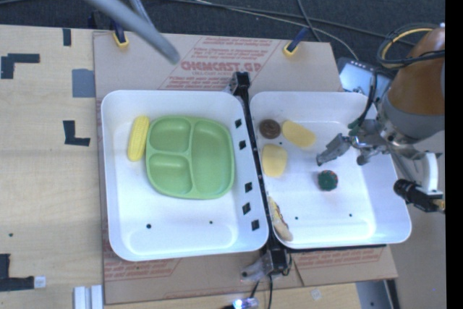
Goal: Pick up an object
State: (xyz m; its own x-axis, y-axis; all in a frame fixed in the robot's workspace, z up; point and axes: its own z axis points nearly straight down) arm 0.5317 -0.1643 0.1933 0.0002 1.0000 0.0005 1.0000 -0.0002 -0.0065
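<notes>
Pale wood table [43, 177] carries 2 white bins; the right bin [376, 231] scatters small items for easy reach. Gripper [334, 149] hovers above the green ball [328, 180], jaws apparently spread and holding nothing, likely the target.

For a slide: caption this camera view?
Gripper hovers above a green ball in the right bin.

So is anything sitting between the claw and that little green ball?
Nothing visible does. The claw hovers in the right bin, and only bare white floor lies between it and the green ball, just below it in the picture.
</notes>
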